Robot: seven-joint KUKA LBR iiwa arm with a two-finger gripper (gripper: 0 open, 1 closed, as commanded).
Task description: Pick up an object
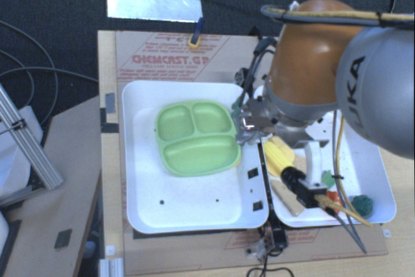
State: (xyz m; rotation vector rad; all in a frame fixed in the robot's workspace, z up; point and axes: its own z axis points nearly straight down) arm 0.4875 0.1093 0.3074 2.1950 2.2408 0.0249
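The light green, three-compartment plastic tray (pixel 196 138) lay flat in the left shallow white bin (pixel 149 204). The hand (pixel 245 128) stood at the tray's 3 o'clock edge, touching or just beside it; whether it gripped anything could not be told. A yellow corn cob (pixel 279 154) lay at the hand's 4 o'clock.

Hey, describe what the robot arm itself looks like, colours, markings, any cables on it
The arm has a rounded grey shell with dark lettering on its side, of which "KA" is readable. Next comes a glossy orange-brown band, then a grey metal wrist. Thin black cables run down to the metallic gripper, and a yellowish cable hangs below.
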